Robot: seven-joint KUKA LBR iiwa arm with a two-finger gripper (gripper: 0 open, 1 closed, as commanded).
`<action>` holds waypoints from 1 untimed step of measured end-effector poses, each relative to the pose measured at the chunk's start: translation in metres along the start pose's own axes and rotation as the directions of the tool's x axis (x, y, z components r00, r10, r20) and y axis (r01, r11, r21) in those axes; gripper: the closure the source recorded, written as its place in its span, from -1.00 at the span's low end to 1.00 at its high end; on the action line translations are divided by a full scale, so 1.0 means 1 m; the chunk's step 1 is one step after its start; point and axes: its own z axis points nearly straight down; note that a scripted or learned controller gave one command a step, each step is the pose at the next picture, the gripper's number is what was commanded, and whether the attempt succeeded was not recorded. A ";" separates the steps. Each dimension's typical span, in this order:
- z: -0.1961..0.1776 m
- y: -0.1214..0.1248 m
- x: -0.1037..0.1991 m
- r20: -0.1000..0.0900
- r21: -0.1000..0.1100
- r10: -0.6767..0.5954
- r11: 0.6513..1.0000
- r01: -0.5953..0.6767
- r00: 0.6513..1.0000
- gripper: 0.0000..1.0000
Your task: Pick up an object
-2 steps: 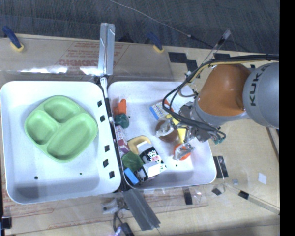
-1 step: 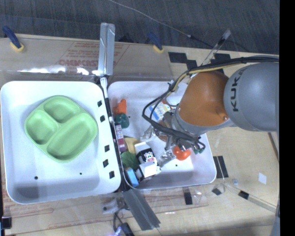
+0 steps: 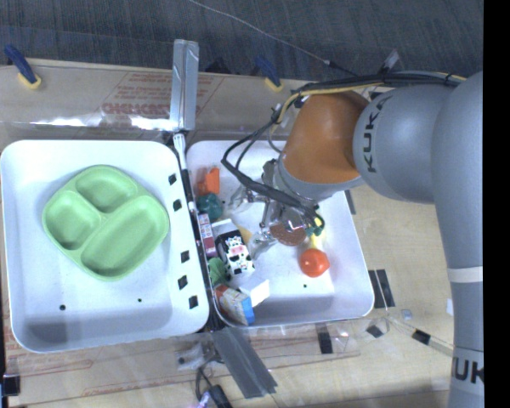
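The arm reaches low into the right bin (image 3: 344, 300), its gripper (image 3: 276, 228) hanging over the bin's middle with a small brownish object (image 3: 289, 230) directly under the wrist; whether the fingers are apart or clamped on it I cannot tell. In my judgement the pick is not confirmed: nothing is seen lifted, and the raise remains. The object looks roundish, so no long axis or heading can be read.
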 end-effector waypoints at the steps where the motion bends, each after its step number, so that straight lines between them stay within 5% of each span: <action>1: -0.003 0.026 0.056 0.012 0.008 0.287 0.958 -0.287 0.958 -1.00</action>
